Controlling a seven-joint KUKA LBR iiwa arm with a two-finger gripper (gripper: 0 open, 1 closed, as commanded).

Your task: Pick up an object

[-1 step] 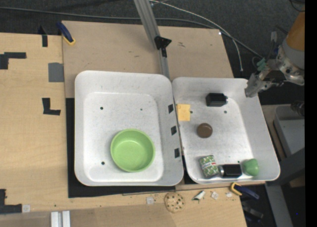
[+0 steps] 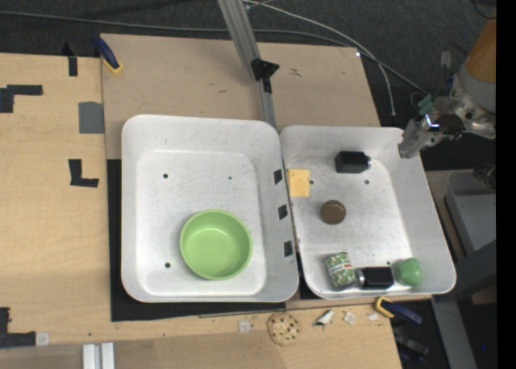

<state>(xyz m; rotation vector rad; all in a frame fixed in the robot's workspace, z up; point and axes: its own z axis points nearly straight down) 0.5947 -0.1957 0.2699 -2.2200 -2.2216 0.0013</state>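
The right bin [image 2: 419,206] holds a black block [image 2: 351,162], a yellow sponge-like square [image 2: 299,183] by its left wall, a brown round piece [image 2: 333,213], a green-and-white patterned packet [image 2: 339,271], a small black object [image 2: 376,278] and a green rounded object [image 2: 408,271]. A green bowl [image 2: 214,244] lies in the left bin [image 2: 141,198]. My gripper [image 2: 413,142] hovers over the right bin's far right corner, right of the black block, with nothing visible in it.
A slanted metal pole [image 2: 240,29] ends near the bins' back junction. A cookie-like disc [image 2: 280,328] and small scraps lie on the bench in front of the bins. A cable [image 2: 339,41] runs across the back.
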